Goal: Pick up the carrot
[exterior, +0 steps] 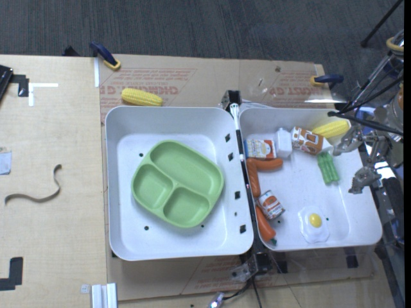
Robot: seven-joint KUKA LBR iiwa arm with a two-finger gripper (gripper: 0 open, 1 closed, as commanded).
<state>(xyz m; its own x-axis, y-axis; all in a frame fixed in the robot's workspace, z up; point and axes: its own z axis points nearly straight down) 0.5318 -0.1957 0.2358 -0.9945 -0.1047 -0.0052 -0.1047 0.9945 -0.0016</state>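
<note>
Carrot (265, 227): we log it unlifted against the right bin's (359, 236) left wall near the front corner, below a small carton (271, 205); gripper (359, 181) at that bin's right edge, finger state we cannot tell; pick apparently entirely outstanding.

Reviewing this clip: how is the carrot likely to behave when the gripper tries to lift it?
The carrot looks like smooth toy plastic, so probably stiff, light and somewhat slippery. Its rounded, tapered shape may roll or squirt from a pinch. It lies against the right bin's left wall beside a small carton, so finger room looks tight.
</note>
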